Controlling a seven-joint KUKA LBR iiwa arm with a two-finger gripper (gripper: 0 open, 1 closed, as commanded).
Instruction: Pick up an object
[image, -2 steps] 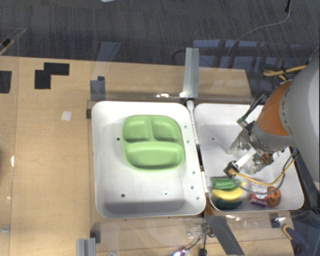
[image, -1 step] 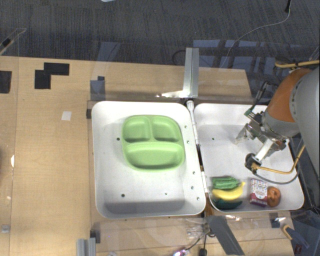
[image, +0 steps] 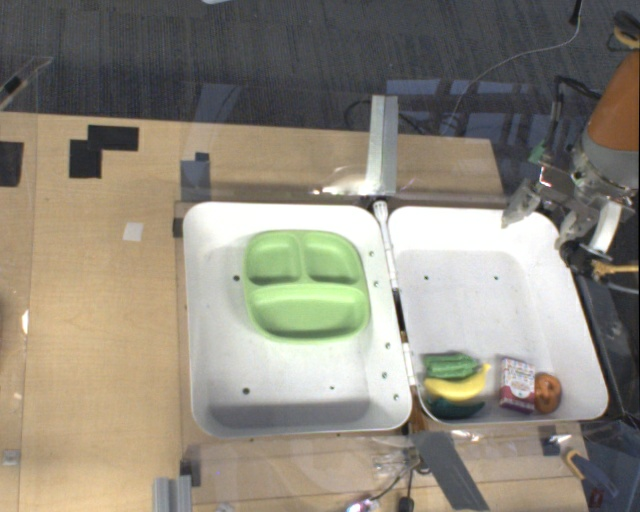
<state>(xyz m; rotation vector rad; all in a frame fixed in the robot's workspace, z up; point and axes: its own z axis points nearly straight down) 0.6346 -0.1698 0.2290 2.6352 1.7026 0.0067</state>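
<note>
The right bin (image: 490, 290) is the landmark. Along its near wall lie a banana (image: 457, 385) with a green vegetable (image: 452, 365) touching it, then a small purple carton (image: 516, 384) and a reddish apple (image: 547, 392) beside that. Left of it, another bin (image: 215, 300) holds a green divided plate (image: 304, 283). The gripper (image: 560, 210) hangs over the far right corner, well apart from the items.

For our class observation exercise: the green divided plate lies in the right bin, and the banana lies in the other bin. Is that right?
Not quite. The camera view shows the green divided plate in the left bin; the banana lies in the other bin, the right bin.
</note>
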